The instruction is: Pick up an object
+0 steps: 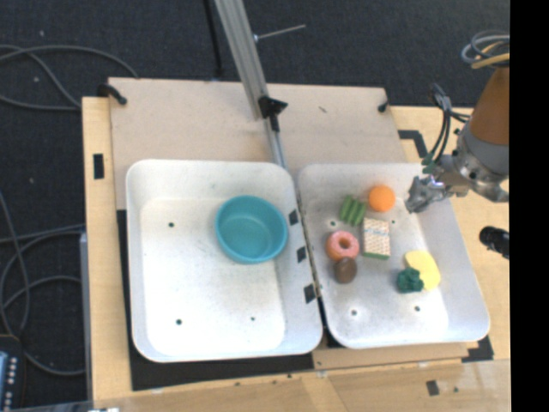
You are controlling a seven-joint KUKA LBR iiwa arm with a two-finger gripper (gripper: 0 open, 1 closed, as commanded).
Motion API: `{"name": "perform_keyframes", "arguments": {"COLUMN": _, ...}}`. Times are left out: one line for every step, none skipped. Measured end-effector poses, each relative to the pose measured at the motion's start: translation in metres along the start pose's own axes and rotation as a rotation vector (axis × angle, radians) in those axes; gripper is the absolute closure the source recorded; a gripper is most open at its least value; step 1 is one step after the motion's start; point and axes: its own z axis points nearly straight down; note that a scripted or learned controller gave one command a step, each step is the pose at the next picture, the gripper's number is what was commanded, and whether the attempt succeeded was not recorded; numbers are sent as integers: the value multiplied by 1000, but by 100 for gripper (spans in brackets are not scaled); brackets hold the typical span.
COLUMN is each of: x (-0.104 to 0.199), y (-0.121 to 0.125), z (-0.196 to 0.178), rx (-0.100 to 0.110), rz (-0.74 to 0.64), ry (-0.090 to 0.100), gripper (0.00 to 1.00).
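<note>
Dark floor strewn with cables surrounds a wooden bench point(214, 123) bearing 2 shallow white bins. Above the right bin point(455, 316), the gripper point(420, 196) hangs over the far rim, carrying nothing; whether it is released or clenched cannot be told at this size. Just beside it sits an orange ball point(382, 198). Beyond that, toward the bin's middle, lie a green ridged piece point(351, 209), a pink doughnut point(342, 245), a patterned block point(376, 237), a brown ball point(345, 269) and, nearer the front, a yellow toy point(422, 267) touching a dark green one point(409, 281). A blue bowl point(250, 228) occupies the left bin point(171, 316). The round ball could roll off closing fingers, and crowded neighbours risk being nudged. No legible writing appears.
</note>
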Motion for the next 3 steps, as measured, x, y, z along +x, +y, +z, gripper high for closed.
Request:
{"name": "perform_keyframes", "arguments": {"x": -1, "y": 1, "z": 5, "rx": 6, "rz": 0, "ry": 1, "gripper": 100}}
{"name": "perform_keyframes", "arguments": {"x": 42, "y": 10, "z": 7, "rx": 7, "rz": -4, "ry": 4, "gripper": 100}}
{"name": "perform_keyframes", "arguments": {"x": 96, "y": 20, "z": -7, "rx": 5, "rz": -6, "ry": 4, "gripper": 100}}
